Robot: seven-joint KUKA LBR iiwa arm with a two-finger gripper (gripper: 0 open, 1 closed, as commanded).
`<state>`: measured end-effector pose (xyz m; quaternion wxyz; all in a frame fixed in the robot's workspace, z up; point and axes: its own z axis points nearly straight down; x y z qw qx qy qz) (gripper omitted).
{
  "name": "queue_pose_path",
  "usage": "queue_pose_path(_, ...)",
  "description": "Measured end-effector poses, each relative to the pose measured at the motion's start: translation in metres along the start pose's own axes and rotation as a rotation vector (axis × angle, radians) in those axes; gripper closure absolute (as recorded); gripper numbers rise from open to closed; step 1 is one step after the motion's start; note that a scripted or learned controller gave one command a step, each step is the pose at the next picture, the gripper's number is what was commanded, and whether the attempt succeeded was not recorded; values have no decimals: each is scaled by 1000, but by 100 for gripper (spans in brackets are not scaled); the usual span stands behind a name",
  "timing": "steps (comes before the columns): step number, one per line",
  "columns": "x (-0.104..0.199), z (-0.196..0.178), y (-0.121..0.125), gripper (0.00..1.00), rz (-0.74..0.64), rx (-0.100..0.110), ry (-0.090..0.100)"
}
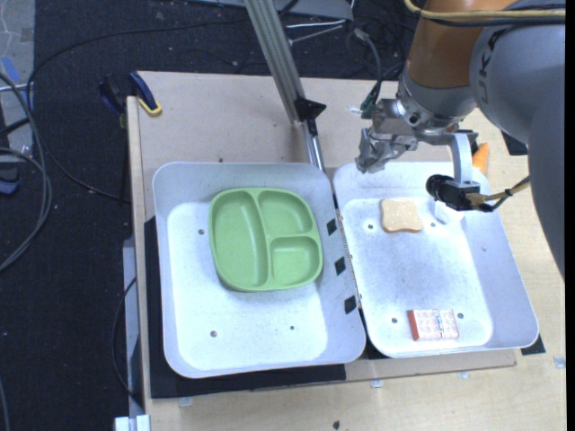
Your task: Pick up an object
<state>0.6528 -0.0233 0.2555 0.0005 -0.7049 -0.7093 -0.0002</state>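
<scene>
Bread slice (401, 215) is seen lying flat in the right bin (503, 268), in its far part, apart from the walls. Nothing is held. Gripper (370, 162) is positioned over the far left corner of the right bin, just beyond the bread slice and to the view's left of it, not touching it. Whether the gripper is spread or pressed together cannot be told from this angle.

A small red-and-white block (435, 324) is seen near the front edge of the right bin, well apart from the bread slice.

A green divided plate (266, 238), three compartments, is placed in the left bin (180, 330), toward its far-centre; the compartments are seen with nothing in them.

Both bins are set side by side on the bench (216, 119), touching or nearly touching along the middle seam, where black clips (341, 266) are visible.

The arm (485, 52) is seen entering from the right, with the orange band directly above the wrist. A slanted metal pole (278, 52) is crossed over the far bench edge. A blue-and-yellow clamp (144, 95) is seen at the far left bench corner.
</scene>
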Motion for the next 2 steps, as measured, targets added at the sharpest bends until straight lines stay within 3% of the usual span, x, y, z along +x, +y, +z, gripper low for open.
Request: queue_pose_path(2, 114, 26, 6, 100, -1, 1, 0)
